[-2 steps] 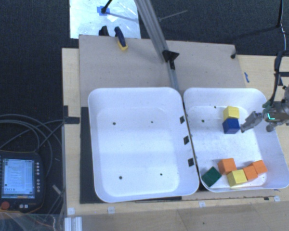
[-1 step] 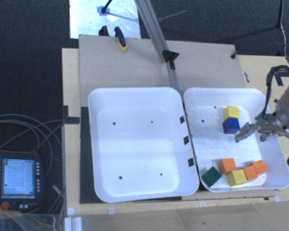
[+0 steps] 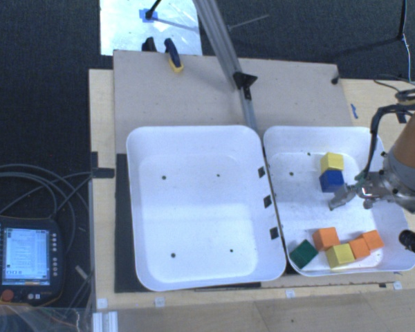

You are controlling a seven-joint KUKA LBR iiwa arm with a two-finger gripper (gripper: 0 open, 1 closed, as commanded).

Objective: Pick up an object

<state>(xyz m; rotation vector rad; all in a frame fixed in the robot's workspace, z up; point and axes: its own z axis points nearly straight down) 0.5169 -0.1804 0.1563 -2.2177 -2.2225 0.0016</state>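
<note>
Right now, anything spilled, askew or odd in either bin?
Nothing stands out. All blocks sit inside the right bin: yellow block on or against the blue block, the rest clustered along its near edge. The pincer is beside the blue block.

Two white bins sit side by side on the surface [image 3: 194,92]. The left bin [image 3: 194,209] has only small dark dots on its floor. In the right bin [image 3: 290,168], a yellow cube [image 3: 332,161] touches a blue cube [image 3: 330,180]. The gripper [image 3: 340,198] hangs just beside the blue cube. Near the front wall lie a green cube [image 3: 303,253], two orange cubes [image 3: 325,237] and another yellow cube [image 3: 339,254].
</note>
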